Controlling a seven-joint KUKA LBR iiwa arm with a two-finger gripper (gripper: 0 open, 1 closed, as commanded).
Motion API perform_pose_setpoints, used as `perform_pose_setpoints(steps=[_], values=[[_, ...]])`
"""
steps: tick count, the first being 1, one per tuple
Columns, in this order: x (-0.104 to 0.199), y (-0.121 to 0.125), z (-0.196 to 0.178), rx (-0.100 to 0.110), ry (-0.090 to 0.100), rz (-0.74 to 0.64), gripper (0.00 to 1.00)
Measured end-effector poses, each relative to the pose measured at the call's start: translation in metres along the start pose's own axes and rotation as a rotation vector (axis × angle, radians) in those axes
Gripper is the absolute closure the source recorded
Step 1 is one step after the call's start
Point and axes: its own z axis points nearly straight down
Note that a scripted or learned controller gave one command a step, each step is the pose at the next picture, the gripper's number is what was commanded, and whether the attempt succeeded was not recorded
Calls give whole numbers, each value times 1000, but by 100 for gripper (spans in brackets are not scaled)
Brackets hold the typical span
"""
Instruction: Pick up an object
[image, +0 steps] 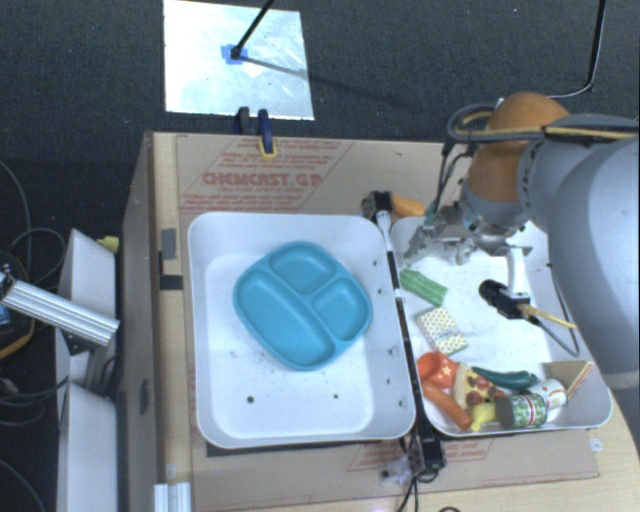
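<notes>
My gripper (428, 240) hangs low over the far left corner of the right bin (590, 405), with the grey arm and its orange band behind it. A green block (423, 287) lies just in front of the gripper, apart from it. A yellow-and-white checkered piece (441, 329) is nearer the front. An orange item (408, 207) rests at the bin's far rim, just beyond the gripper. Several toy foods crowd the front: an orange carrot (447, 405), a red piece (436, 366), a dark green pepper (505, 378) and a small can (525, 409).
The left bin (215, 400) holds a blue divided plate (302, 304). A black-and-white object (379, 206) sits on the rim between the bins at the far end. A wooden stick (578, 377) leans in the right bin's front right corner.
</notes>
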Motion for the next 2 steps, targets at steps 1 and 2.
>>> perform_pose_setpoints(steps=[1,2], values=[[-2,0,0,0,0,2,0],[-5,0,0,0,0,3,0]])
